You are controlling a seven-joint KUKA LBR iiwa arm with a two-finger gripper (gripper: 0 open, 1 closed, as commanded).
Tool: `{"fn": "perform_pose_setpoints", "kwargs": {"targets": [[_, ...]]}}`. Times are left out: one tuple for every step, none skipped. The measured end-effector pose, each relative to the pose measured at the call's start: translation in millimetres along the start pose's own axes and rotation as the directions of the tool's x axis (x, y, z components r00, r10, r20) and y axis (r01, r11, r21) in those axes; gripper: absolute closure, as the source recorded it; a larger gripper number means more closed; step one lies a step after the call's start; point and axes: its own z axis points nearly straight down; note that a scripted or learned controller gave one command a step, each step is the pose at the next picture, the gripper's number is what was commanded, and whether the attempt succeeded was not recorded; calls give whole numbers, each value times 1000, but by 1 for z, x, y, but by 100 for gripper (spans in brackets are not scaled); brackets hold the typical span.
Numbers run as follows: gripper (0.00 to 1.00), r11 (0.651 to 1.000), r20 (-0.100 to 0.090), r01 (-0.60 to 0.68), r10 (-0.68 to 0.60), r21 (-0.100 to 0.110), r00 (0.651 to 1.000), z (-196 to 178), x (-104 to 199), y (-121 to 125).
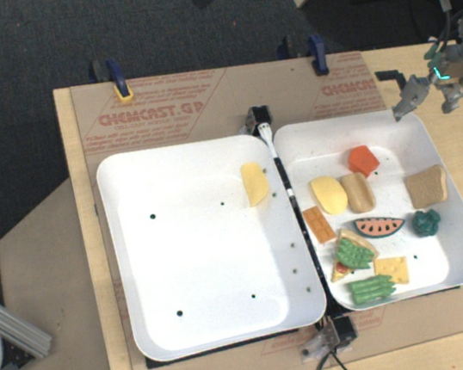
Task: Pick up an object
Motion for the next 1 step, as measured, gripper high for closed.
{"fn": "perform_pose_setpoints", "kwargs": {"targets": [[100,1000,2,1,-1,-3,1000,-11,0,1]]}}
